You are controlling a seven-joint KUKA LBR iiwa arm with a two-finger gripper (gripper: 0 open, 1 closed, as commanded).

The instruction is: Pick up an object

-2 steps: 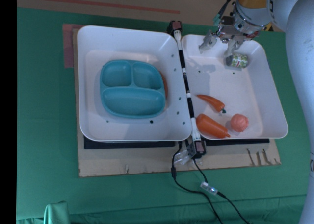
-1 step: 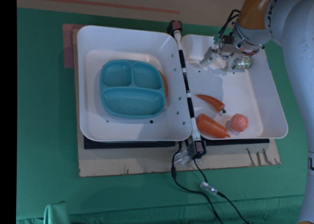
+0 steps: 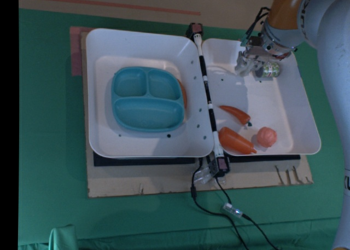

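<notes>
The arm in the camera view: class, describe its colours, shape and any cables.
The arm is smooth, rounded and pale grey, with a glossy orange band above the wrist. The hand is a compact grey metal block. A thin dark cable loops beside the wrist.

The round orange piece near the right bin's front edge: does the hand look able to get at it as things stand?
Probably yes. The round orange piece lies uncovered on the right bin floor, slightly apart from the carrot; the hand is over the same bin's far end.
</notes>
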